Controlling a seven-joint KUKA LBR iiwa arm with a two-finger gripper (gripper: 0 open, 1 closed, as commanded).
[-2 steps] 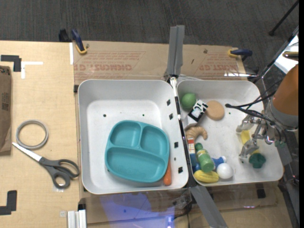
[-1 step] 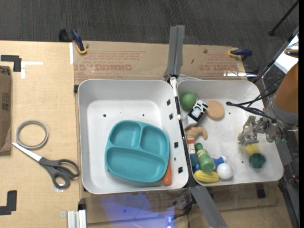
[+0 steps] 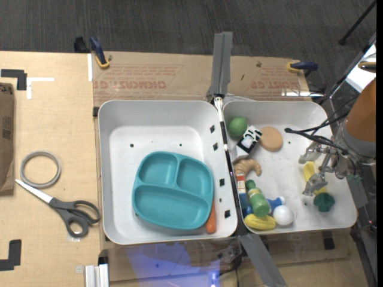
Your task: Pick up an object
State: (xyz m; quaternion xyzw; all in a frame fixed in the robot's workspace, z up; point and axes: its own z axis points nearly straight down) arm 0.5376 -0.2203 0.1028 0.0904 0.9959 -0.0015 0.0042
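The pincer (image 3: 316, 183) hangs low in the right bin (image 3: 335, 223), fingers spread and gripping nothing (dark green object (image 3: 324, 202) just beside); the pick remains undone.

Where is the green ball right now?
The green ball sits in the right bin, at its far left corner in the camera view, right beside the divider between the two bins, with a black-and-white toy just in front of it.

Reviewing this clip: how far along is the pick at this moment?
Done: the claw has reached into the right bin, low over its right side. In hand: nothing visibly gripped; it hangs just above a dark green object with a yellow piece beside it. Left: closing on an object and lifting it clear.
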